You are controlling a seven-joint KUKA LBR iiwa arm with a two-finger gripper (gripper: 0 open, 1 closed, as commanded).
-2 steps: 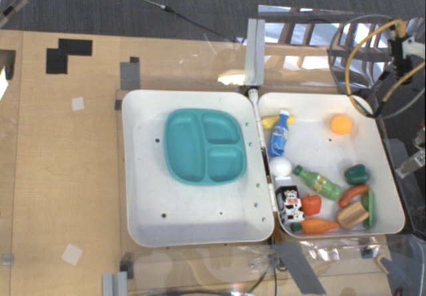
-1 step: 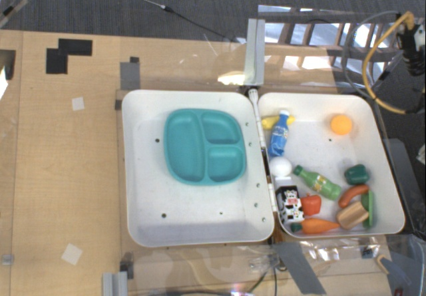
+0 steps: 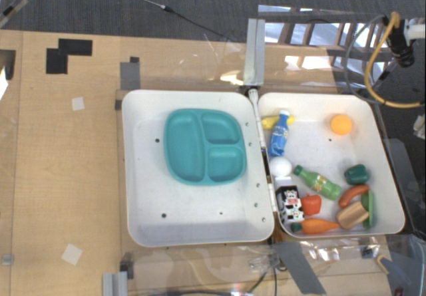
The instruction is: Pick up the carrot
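Carrot (image 3: 320, 225): orange toy, smooth, tapered. Lies flat along the near wall of the right bin (image 3: 379, 122), long axis running roughly left to right across the view; the thicker end sits to the left, the narrow tip points right toward the bread roll. No gripper fingers are on it; the gripper's state cannot be told.

Adjoining items, right bin:
- Small red piece (image 3: 311, 205), just above the carrot's thick end, touching or nearly so.
- Black-and-white patterned carton (image 3: 289, 204), at the near left corner, just left of the red piece.
- Tan bread-like roll (image 3: 352, 215), just beside the carrot's tip.
- Orange-red sausage (image 3: 353, 194), slanted, resting against the roll's upper side.
- Dark green strip (image 3: 369, 207), along the roll's right side; kind unclear.
- Green bottle (image 3: 319, 182), lying slanted, cap end to the upper left.
- White ball (image 3: 280, 168), near the left wall, beside the bottle's cap end.
- Dark green rounded piece (image 3: 357, 173), near the right wall.
- Blue bottle with white cap (image 3: 279, 134), lying by the left wall, a yellow item (image 3: 269, 122) touching it at the far end.
- Orange ball (image 3: 341, 125), alone in the far part of the bin.

Left bin (image 3: 143, 221): holds a teal divided plate (image 3: 204, 146) with three compartments, set near its middle.
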